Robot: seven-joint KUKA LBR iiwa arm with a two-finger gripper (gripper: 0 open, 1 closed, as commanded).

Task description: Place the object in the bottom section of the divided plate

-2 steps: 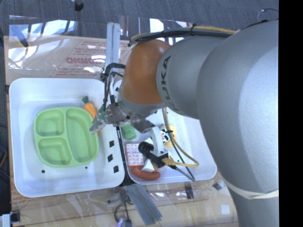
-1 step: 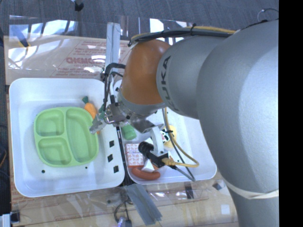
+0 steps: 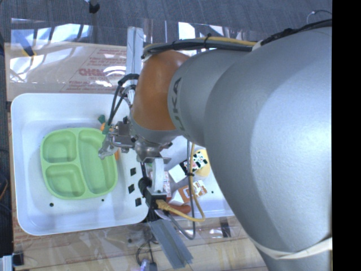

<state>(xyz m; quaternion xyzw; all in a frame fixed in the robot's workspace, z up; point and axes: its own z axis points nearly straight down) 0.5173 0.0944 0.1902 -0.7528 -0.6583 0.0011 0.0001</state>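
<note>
A small orange-and-green object (image 3: 104, 123), possibly a toy carrot, peeks out at the right rim of the green divided plate (image 3: 67, 162), just beside the gripper (image 3: 113, 145). Judging by its size, it is probably light, stiff and somewhat slick, best taken across its thicker middle. Most of it is covered by the tool, so its shape and whether it lies loose or is carried cannot be told; nor can the claw's opening be made out. The plate sits in the left white bin (image 3: 22, 208). The grey arm (image 3: 259, 140) hides most of the right bin, where a few cluttered items (image 3: 194, 168) show.
</note>
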